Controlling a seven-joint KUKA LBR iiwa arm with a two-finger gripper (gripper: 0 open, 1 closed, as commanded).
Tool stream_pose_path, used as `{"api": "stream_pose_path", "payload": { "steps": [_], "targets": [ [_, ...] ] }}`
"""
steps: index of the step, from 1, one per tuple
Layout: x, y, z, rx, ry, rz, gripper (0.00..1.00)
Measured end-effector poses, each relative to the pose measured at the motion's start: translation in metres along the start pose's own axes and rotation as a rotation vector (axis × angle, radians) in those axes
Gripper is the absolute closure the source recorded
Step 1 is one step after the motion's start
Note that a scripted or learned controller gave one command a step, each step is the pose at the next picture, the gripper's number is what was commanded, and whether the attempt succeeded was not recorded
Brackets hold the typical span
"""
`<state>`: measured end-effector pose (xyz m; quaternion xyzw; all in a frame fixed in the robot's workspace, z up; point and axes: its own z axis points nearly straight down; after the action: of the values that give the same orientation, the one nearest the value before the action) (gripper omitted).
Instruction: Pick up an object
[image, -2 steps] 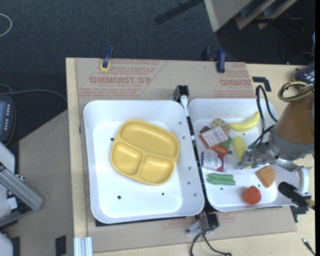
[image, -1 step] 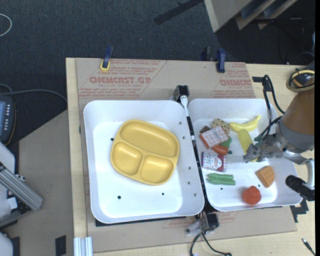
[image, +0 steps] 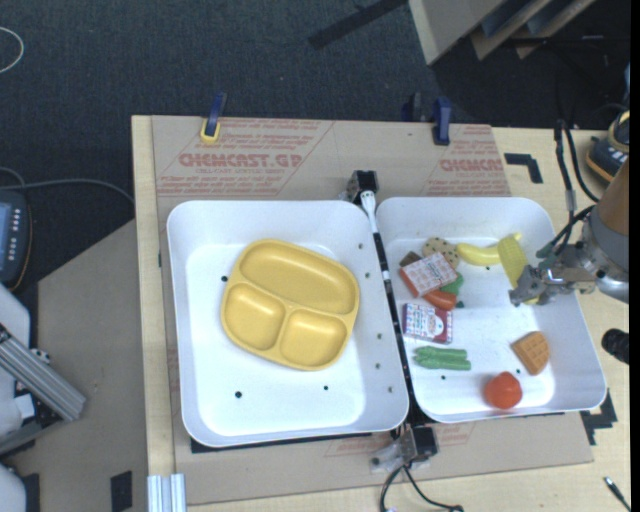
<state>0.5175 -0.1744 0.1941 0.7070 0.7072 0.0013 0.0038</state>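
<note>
The right bin (image: 470, 405) holds a pile of toy food. A yellow banana (image: 480, 254) and a yellow-green piece (image: 512, 258) lie at the back, beside a cookie (image: 439, 248) and a red-and-white packet (image: 428, 271). A second packet (image: 425, 321), a green bean pod (image: 442, 358), a red tomato (image: 503, 390) and an orange waffle piece (image: 531, 352) lie nearer the front. My gripper (image: 528, 291) hangs over the bin's right side, just right of the yellow-green piece and above the waffle piece. Nothing shows between its fingers.
The left bin (image: 200, 400) carries a yellow three-compartment plate (image: 290, 303). The arm comes in from the right edge over the right bin's rim. Clamps and cables sit at the bench's back and front edges.
</note>
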Motion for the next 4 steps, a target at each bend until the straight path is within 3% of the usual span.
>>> {"api": "stream_pose_path", "payload": {
  "steps": [1,2,4],
  "targets": [
    [0.000,0.001,-0.033,0.001,0.001,-0.001,1.00],
    [0.052,0.004,-0.042,0.006,0.005,-0.006,1.00],
    [0.151,-0.019,-0.042,0.010,0.006,-0.005,1.00]
  ]
}}
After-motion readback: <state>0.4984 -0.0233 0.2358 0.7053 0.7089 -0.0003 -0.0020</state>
